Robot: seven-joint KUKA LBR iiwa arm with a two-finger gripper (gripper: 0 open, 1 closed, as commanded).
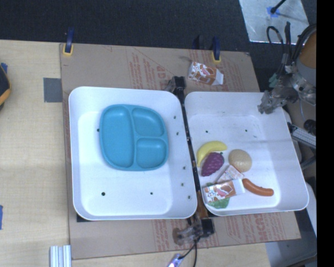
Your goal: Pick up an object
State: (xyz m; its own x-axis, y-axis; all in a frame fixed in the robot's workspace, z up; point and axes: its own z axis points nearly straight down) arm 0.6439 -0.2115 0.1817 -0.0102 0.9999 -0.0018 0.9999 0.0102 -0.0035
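Nearest you, in the right bin (267, 115), a printed packet (220, 193) lies flat at the front rim with a smooth orange sausage (258, 189) just beside it, its long axis running left to right and tipping slightly down toward the right. Behind them you see purple grapes (212, 163), a round tan bun (240, 159) and a curved yellow banana (210, 149), while the left bin (83, 149) holds a glossy blue three-compartment plate (134, 137). Farthest back, the gripper (271, 102) sits at the right bin's rear right corner with nothing visibly held; how wide it stands, you cannot tell.

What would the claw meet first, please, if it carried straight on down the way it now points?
Probably bare floor of the right bin near its far right corner, below the claw. The food toys lie nearer the camera, off that line, though depth is hard to judge from this slant.
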